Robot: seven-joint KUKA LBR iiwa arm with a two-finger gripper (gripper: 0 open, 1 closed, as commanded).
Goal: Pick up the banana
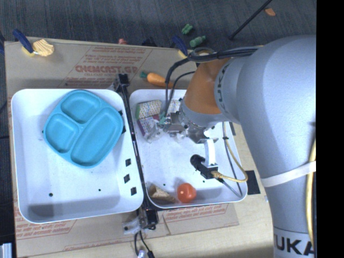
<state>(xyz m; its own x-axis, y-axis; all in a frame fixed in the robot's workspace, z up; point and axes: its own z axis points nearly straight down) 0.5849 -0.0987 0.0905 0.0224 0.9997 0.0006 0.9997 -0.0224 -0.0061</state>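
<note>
My gripper (160, 123) hangs low over the upper left part of the right bin (226, 195). It sits right beside a small coloured packet (147, 110), and its tip blends with the clutter there. The grey arm with its orange band (204, 90) covers the bin's upper right part and hides what lies beneath. A pale yellow object (44, 48) lies on the cardboard beyond the left bin's far corner; I cannot tell what it is.
A blue divided plate (83, 127) lies in the left bin (32, 198). A red round fruit (186, 192) and a brown lump (160, 194) rest at the right bin's near edge. An orange carrot (156, 79) lies behind the bins.
</note>
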